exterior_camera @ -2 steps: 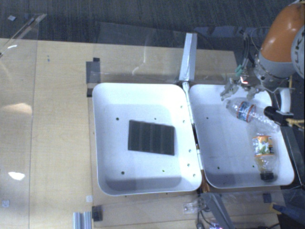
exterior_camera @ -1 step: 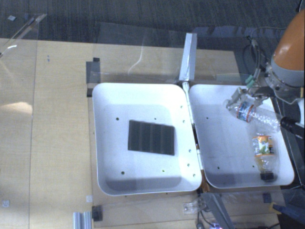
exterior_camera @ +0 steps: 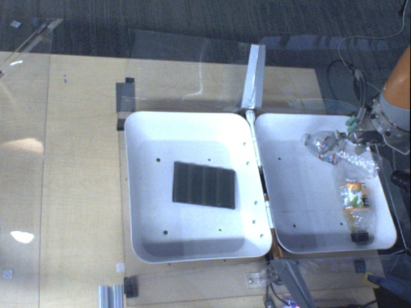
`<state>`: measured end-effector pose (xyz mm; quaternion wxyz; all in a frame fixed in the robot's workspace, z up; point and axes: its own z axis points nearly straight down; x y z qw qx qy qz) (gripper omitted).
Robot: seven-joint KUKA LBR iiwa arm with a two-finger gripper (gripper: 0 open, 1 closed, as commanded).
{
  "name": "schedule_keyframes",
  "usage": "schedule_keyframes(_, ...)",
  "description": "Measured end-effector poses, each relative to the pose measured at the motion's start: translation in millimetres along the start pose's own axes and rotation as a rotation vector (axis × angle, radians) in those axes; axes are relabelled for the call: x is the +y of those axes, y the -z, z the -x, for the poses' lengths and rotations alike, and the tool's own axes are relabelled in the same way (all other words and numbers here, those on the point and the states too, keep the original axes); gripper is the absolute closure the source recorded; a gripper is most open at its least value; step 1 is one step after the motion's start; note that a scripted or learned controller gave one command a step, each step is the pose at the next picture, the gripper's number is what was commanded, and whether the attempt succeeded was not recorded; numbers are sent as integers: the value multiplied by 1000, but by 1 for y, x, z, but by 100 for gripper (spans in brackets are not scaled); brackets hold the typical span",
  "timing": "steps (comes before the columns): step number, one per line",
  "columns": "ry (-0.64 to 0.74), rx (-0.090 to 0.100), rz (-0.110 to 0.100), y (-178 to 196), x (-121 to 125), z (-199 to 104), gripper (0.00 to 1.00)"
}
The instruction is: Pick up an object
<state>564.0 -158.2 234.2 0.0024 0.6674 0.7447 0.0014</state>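
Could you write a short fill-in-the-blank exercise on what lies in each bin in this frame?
1. The dark ribbed mat lies flat in the ____ bin.
2. The clear plastic bottle lies in the ____ bin.
3. The bottle's dark cap points toward the ____ edge of the camera view.
4. The crumpled clear wrapper lies ____ the bottle in the view.

Missing words: left; right; bottom; above

Two white bins [exterior_camera: 192, 124] on bench [exterior_camera: 70, 172]

The arm [exterior_camera: 397, 95] is cut off by the right edge, its hand [exterior_camera: 359, 130] too blurred to read.
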Motion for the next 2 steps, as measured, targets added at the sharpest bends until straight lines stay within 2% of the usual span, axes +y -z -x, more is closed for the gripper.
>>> schedule_keyframes(1, 131, 0, 0, -135, 84, 53, 0)
schedule_keyframes(2, 168, -1, 7, -142, 89, 53, 0)
